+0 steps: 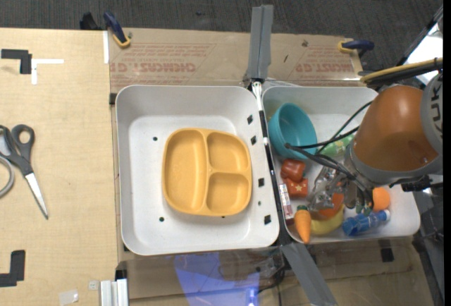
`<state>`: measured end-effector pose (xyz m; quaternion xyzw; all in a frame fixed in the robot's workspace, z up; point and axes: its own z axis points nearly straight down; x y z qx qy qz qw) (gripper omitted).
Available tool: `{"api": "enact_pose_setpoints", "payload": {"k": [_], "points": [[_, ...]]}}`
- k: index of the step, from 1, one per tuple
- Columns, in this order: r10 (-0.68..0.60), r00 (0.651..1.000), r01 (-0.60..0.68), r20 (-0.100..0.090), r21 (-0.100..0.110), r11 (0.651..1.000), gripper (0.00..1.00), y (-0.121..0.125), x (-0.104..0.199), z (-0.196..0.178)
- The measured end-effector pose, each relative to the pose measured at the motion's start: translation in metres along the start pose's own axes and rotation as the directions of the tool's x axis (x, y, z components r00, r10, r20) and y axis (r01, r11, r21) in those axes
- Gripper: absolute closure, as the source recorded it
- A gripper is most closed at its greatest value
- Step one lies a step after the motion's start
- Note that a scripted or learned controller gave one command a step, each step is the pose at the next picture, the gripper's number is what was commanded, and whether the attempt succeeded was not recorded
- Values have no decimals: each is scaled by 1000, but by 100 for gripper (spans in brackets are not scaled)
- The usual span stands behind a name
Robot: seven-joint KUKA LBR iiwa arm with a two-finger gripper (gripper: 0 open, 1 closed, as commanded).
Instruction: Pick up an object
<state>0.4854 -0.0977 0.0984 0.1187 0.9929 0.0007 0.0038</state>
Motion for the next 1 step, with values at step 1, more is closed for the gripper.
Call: {"api": "enact_pose_setpoints", "payload": {"k": [1], "points": [[-220,975,220,-8,-1,976,100,-70,-21,9]]}}
